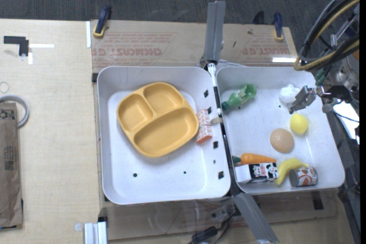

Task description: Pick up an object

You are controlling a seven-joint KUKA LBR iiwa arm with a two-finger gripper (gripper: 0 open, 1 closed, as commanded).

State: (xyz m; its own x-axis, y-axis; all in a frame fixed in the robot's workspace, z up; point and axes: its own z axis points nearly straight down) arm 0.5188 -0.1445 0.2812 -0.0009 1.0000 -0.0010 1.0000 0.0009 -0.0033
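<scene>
My gripper (302, 100) hangs over the right bin (251, 123) near its far right side, its fingers apart with nothing between them. Just left of it lies a white crumpled object (287, 94). A yellow lemon (299, 123) sits right below the fingertips. A tan egg (281, 140) lies lower left of the lemon. A green bottle-like toy (239, 98) rests at the bin's upper left. Along the front lie an orange carrot (257, 158), a small milk carton (257, 172), a yellow banana (289, 169) and a small can (303, 178).
The left bin (114, 174) holds a yellow divided plate (158, 119) and a small orange-and-white packet (204, 126) beside the divider. Cables and the arm crowd the right edge. A brown bag lies on the bench at far left.
</scene>
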